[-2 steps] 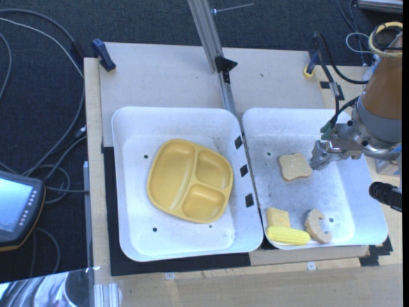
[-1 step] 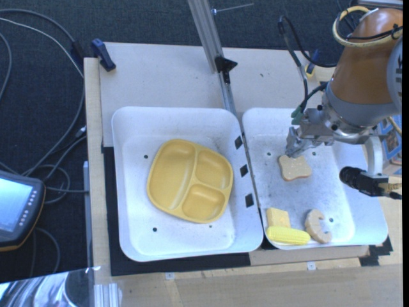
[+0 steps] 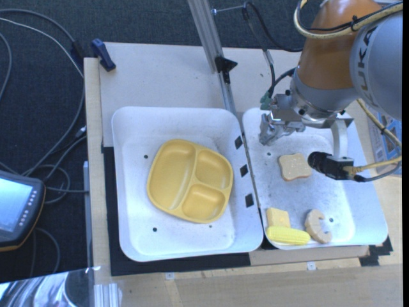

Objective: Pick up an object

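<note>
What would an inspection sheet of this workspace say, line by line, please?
Surface: bench bears two shallow white bins side by side, left bin and right bin.
Job's things: right bin holds a toast slice, a yellow cheese block, a corn cob and a beige cookie-like piece.
Clutter: yellow divided plate lies in the left bin; blue clip at the bench's far left corner.
Grippers: hand hangs over the right bin's far left part, with nothing seen in it.
Cables: black cables on the floor to the left; yellow hose on the arm.
Surroundings: dark carpet; a screen at the left edge.
</note>
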Available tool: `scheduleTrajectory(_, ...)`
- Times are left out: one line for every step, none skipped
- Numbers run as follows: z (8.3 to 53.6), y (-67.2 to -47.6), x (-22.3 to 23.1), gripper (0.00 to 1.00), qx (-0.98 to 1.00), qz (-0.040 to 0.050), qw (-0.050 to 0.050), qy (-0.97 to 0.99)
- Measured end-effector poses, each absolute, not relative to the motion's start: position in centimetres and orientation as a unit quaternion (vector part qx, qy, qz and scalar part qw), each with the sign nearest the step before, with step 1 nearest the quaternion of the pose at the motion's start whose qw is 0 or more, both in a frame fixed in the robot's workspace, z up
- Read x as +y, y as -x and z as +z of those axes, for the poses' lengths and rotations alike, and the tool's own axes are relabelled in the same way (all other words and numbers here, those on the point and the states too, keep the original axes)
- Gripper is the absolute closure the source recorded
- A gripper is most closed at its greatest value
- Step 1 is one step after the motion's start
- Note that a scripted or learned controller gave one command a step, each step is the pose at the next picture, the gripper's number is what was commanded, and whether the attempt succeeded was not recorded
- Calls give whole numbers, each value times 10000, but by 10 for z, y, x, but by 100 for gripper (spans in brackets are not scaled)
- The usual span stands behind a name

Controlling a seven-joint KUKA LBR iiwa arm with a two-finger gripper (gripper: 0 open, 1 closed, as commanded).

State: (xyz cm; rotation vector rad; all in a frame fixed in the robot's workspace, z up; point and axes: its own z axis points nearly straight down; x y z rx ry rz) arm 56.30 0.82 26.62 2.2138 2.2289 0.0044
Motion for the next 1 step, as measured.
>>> scheduleTrajectory(247,-585,57,100,7091,7,-6,-7051)
